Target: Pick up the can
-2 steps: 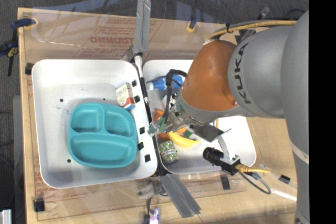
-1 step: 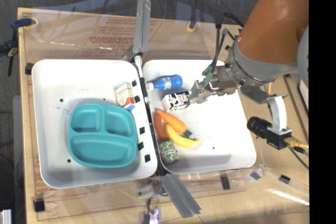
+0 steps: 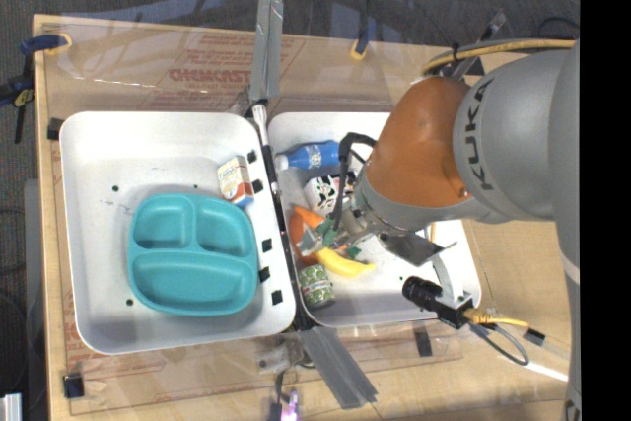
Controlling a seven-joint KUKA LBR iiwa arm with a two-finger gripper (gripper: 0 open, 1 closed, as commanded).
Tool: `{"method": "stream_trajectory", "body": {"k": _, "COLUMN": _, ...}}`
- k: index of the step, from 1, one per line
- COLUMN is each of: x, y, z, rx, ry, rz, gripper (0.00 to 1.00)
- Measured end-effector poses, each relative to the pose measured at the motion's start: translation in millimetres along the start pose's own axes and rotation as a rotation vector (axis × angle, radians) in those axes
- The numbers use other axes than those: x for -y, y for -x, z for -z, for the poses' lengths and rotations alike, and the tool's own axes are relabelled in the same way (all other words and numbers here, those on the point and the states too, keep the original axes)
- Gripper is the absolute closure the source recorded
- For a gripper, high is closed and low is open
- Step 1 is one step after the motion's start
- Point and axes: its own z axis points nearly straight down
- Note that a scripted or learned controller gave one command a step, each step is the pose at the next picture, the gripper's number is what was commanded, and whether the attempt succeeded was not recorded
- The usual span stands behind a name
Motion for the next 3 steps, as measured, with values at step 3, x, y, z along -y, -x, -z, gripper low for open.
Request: {"method": "stream_trajectory", "body": {"k": 3, "x": -20, "y": 32, "z": 176, "rx": 0.003, "ry": 0.008, "rz": -0.421, "gripper": 1.0}}
